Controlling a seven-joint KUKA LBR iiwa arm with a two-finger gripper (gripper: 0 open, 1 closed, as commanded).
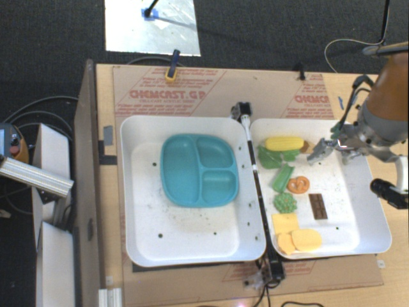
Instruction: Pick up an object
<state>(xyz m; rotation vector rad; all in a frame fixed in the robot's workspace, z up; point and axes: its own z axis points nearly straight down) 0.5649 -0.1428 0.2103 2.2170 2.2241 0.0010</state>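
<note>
**A:** Which thing is best placed for a pick?

**B:** I'd judge the corn cob (284, 144). It lies in the right bin (370, 238), in the far part of it, just past the green pods (276, 166), with one pod tucked against its near side.

**A:** How does it lie?

**B:** On its side, long axis running left to right, roughly along the bin's far wall.

**A:** And where is the gripper (321, 149) from the corn cob?

**B:** To the right of it, near its right-hand end and a little nearer the camera. The fingers point leftward, toward the cob. I can't tell how high they hang over the bin floor.

**A:** Wide or closed?

**B:** Too small and blurred to tell. Nothing shows between the fingers, so I would not call anything held.

**A:** So the move turns on what?

**B:** A short shift to the left. My guess is the fingers should close across the cob's short width, not along its length, or they will slide off the ends.

**A:** What else sits around the corn cob?

**B:** Nearer the camera, an orange pretzel (298, 185), a chocolate bar (317, 206) right of that, a green broccoli piece (285, 203), then yellow cheese slices (295, 233) at the near edge. Well to the left of the cob, the other bin (147, 235) holds a teal divided plate (199, 171).
</note>
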